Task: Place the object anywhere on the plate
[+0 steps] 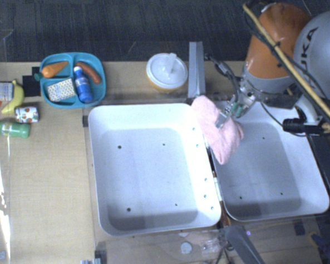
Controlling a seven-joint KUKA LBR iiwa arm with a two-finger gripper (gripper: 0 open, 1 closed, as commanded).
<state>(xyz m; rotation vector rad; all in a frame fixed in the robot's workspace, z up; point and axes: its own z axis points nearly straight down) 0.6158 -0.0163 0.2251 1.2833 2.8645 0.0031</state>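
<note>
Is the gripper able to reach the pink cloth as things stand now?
Probably yes: the gripper is already right at the pink cloth, which drapes over the right bin's left rim, with nothing between them.

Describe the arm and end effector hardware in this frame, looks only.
The arm has rounded grey housings with dark KUKA lettering and a broad orange band above the wrist. A thin tan rod or cable crosses it diagonally. Black cables and a black connector run along its lower side. The end effector is small, metallic and greenish-grey, with thin wires at its base.

A blue divided tray (95,65) of toy food sits beside a banana (13,98).
</note>
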